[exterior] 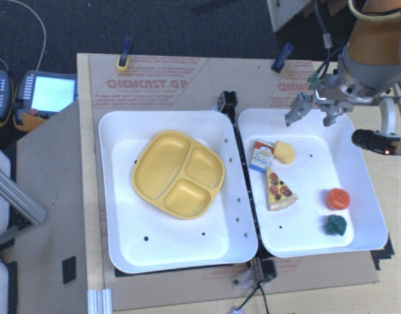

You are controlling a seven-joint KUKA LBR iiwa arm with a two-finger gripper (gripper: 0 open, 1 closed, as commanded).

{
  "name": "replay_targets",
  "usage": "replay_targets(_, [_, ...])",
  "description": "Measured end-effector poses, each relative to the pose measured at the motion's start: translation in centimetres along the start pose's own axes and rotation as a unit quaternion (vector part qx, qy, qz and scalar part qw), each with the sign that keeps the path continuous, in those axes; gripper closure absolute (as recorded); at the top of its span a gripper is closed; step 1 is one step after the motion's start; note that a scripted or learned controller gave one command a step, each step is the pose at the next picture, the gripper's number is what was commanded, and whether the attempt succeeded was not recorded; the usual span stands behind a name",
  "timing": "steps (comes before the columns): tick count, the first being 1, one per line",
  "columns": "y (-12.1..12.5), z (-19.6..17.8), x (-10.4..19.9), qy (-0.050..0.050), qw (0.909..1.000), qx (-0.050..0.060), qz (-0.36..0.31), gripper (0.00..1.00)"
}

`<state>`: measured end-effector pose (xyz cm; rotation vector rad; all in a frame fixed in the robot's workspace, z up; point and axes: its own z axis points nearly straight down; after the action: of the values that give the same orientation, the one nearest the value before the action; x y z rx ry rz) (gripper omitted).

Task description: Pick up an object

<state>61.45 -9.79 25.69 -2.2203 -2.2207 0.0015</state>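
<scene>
My gripper hangs open over the far edge of the right bin, its two grey fingers spread with nothing between them. Below it in that bin lie a small red and white carton, a yellow chunk beside the carton, and a toy pizza slice. Toward the bin's right side sit a red tomato-like ball and a dark green broccoli piece. A yellow divided plate rests in the left bin.
A black clamp sits at the far end of the seam between the bins. Blue clips and a yellow-blue clip hold the cardboard base. A screen device stands off the bench at left.
</scene>
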Motion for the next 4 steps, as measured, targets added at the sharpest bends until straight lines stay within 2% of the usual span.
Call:
replay_targets(2, [-0.6, 8.5, 0.3, 0.000, 1.0000, 0.002, 0.000, 0.00])
replay_targets(3, [-0.8, 14.7, 0.1, 0.000, 1.0000, 0.001, 0.000, 0.00])
replay_targets(4, [-0.7, 13.4, 0.1, 0.000, 1.0000, -0.001, 0.001, 1.00])
